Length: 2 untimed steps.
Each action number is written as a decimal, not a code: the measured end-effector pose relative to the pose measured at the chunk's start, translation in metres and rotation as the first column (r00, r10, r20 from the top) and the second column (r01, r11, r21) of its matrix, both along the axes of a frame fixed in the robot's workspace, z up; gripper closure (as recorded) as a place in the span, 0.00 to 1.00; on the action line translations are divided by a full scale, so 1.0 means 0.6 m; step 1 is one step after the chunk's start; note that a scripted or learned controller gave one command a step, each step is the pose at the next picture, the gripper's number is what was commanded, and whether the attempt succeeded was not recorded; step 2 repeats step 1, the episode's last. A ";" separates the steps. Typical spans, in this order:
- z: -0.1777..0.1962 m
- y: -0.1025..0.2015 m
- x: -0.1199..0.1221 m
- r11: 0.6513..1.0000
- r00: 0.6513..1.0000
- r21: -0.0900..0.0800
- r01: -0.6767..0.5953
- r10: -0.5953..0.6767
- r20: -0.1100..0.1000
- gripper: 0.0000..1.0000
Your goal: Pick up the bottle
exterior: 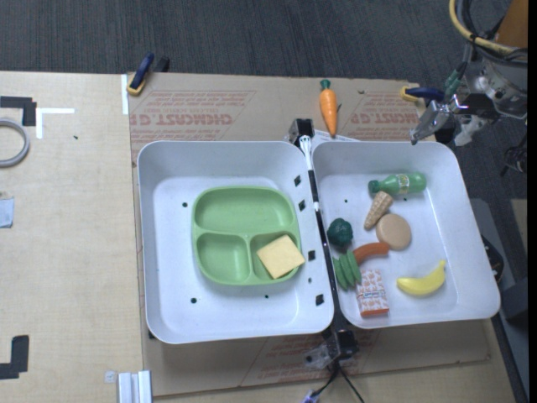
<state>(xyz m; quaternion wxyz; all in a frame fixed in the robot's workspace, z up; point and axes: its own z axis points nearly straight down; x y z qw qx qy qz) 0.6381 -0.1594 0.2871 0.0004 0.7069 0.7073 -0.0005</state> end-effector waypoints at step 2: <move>0.016 0.000 0.001 1.000 1.000 -0.002 -0.003 0.003 0.001 1.00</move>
